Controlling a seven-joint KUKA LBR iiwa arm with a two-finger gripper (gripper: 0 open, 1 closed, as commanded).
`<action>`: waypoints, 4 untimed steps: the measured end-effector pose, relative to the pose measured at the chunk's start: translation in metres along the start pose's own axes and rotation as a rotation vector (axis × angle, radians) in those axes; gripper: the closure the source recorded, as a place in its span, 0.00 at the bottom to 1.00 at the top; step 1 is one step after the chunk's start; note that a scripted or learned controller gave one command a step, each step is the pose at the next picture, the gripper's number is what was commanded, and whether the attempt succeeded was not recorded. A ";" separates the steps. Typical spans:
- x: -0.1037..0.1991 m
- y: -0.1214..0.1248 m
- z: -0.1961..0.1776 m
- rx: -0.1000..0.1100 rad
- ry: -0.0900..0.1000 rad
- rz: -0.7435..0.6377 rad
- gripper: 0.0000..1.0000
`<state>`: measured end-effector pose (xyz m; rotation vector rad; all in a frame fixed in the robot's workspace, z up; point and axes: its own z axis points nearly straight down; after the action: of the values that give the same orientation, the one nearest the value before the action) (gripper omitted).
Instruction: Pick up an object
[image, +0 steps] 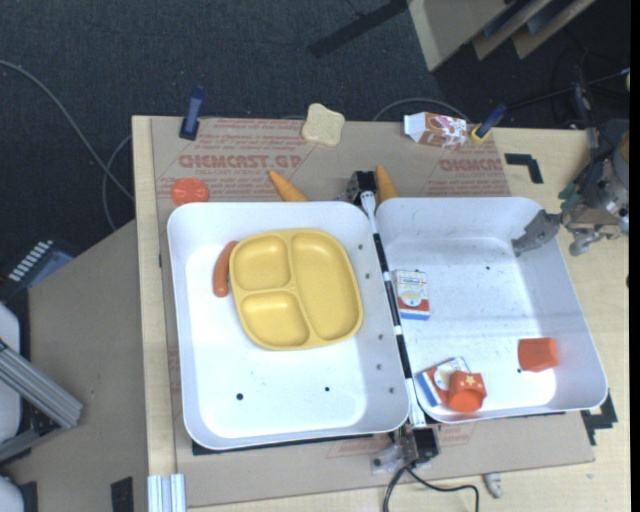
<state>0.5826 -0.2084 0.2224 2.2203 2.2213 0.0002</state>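
Now my gripper (540, 232) hangs at the right white bin's (470, 225) far edge, fingers' spread unclear, holding nothing visible; the small orange plastic block (538, 354) lies nearer, so I should descend squarely.

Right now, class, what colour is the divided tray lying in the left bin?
Yellow: the divided tray shows plainly in the camera view.
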 end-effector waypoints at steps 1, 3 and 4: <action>0.002 -0.011 0.005 0.003 0.001 0.000 0.00; 0.030 -0.053 -0.015 0.002 0.002 0.000 0.00; 0.043 -0.007 0.084 0.004 0.002 0.000 0.00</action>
<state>0.5754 -0.1650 0.1382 2.2236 2.2245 -0.0021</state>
